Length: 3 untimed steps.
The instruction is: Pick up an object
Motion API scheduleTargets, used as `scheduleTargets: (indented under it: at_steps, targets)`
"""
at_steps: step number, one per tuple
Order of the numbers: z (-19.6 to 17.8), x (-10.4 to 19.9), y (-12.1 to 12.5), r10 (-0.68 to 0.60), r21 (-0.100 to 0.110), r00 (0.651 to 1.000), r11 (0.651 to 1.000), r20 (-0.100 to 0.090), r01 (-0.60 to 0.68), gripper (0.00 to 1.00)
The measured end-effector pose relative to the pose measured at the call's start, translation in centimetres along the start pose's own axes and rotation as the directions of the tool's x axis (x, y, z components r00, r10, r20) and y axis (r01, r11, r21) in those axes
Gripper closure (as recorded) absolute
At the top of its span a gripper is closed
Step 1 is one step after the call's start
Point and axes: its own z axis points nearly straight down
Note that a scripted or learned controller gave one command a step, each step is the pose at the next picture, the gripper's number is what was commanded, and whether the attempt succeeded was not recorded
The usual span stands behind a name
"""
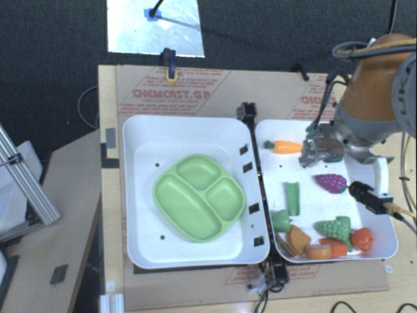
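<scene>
Nearest me in the right bin [391, 248] I see piled toy food [326, 240], then purple grapes [331, 183]; a carrot [287, 147] lies farthest. My tool [314, 154] hovers just right of the carrot; I cannot tell its opening.

Arm [381, 83] comes in from view's right, upper part of frame. Grey body w/ orange band above wrist, band showing big and rounded near the right edge. Wrist angles down and to the left. Claw [315, 154] sits low at the arm's end, pointing downward, metal grey. Fingers too small and dark to read. Cables loop along the arm's upper side.
</scene>
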Motion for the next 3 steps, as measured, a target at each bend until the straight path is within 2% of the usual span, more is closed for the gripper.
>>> scheduleTargets:
  at_steps: [1,2,3]
  targets:
    - [1.9,3.7,3.0,0.001,0.0,1.0,1.0,0.0,-0.001,1.0]
    - [0.8,3.7,3.6,0.001,0.001,1.0,1.0,0.0,-0.001,1.0]
    - [1.7,4.5,2.0,0.002,0.003,1.0,1.0,0.0,-0.002,1.0]
